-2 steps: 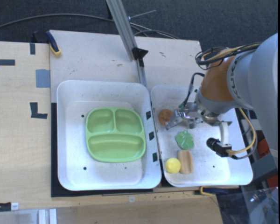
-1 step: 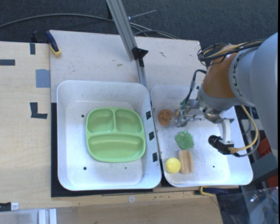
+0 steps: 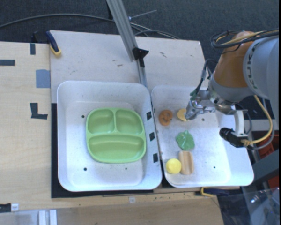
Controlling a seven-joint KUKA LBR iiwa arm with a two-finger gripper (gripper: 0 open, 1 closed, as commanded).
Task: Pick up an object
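Claw state on the gripper [image 3: 191, 114] can't be told tbh; the small yellow piece [image 3: 181, 115] could easily get nudged into the brown round object [image 3: 166, 117] and missed.

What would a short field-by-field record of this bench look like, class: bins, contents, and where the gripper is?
left bin: holds a green divided plate
right bin: holds five small items
brown round item: near the right bin's left wall
small yellow piece: beside the gripper tip
green leafy item: middle of the right bin
yellow ball: touching the tan bread-like roll
gripper: low in the right bin, by the small yellow piece; grasp unclear
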